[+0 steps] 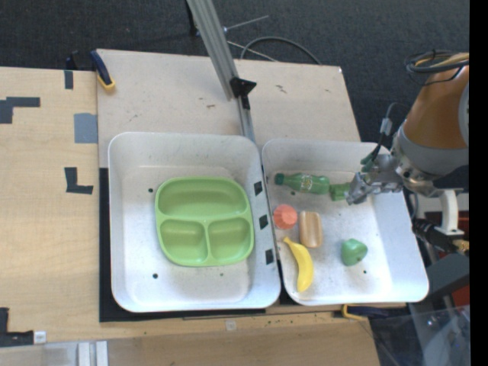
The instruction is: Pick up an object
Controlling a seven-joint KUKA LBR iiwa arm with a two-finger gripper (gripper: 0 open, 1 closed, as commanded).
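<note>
Green bottle [303, 182] lies on its side along the far part of the right bin [396, 269], its cap end pointing toward the divider and its other end reaching to the jaws [357, 191], which sit low at that end and appear to touch it; the view does not show clearly whether the jaws are closed around the bottle or merely beside it, so I cannot tell how far they stand open. A pale label wraps the middle of the bottle, but its writing is too small to read. Nearer the camera in the same bin lie an orange-red round item [285, 217], just beside a tan bread-like roll [309, 229], with a banana [300, 263] below them, and a green pepper-like item [353, 252] apart toward the right. None of these lies between the jaws and the bottle. The left bin [130, 227] holds a green divided plate [204, 220] with three compartments. A slanted metal bar [216, 40] crosses the desk [46, 120] behind the bins, and a blue and yellow clamp [102, 70] sits at the desk's far edge.
</note>
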